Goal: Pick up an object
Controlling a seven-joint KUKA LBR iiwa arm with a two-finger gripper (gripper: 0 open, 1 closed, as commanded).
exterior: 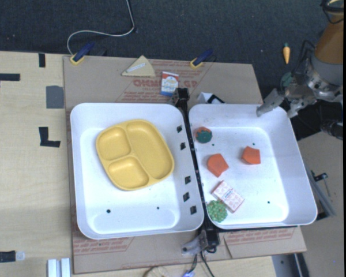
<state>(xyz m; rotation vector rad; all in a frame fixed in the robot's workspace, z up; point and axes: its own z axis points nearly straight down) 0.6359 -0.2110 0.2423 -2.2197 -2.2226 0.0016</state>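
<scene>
Gripper [275,104] hung over right bin's [297,172] far-right corner, fingers' state unclear, nothing seen held. Targets sat well apart from it: two orange blocks [217,164] mid-bin, pink packet [228,197] touching green ball [217,211]. Risk: descent clips rim; packet/ball pair crowds a pinch.

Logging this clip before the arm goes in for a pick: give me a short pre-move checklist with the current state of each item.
1. Targets in the right bin: two orange blocks, a teal ball, a green ball, a pink box. Ok.
2. Targets spaced for a grasp: both blocks stand apart; the pink box touches the green ball. Ok for the blocks.
3. Gripper over a target: it is at the right bin's far corner, not above any object. Not ok.
4. Gripper free of load: nothing seen between its fingers. Ok.
5. Finger opening: cannot tell.
6. Left bin: holds a yellow tray, away from the arm's path. Ok.
</scene>
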